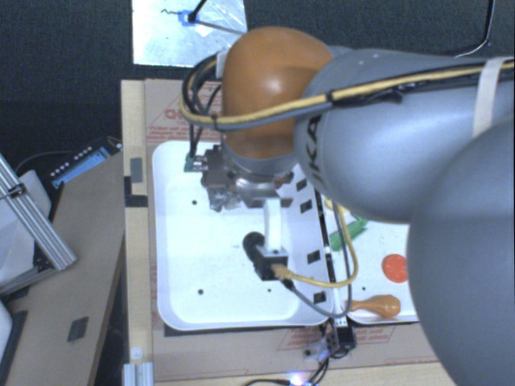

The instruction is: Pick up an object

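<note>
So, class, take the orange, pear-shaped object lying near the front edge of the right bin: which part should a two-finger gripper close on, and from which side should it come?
Probably the narrow neck of the orange pear-shaped object, coming from above. It lies flat on the right bin, long axis across the view, bulb on the right, so fingers set across the slimmer left part should span it more easily than the bulb. The front rim is close, so a sideways approach looks awkward.

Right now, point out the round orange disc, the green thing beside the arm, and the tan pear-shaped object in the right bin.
round orange disc (394,267), camera view, its visible face.
green thing (355,228), camera view, its exposed middle beside the arm.
tan pear-shaped object (383,304), camera view, its rounded bulb end.
</note>
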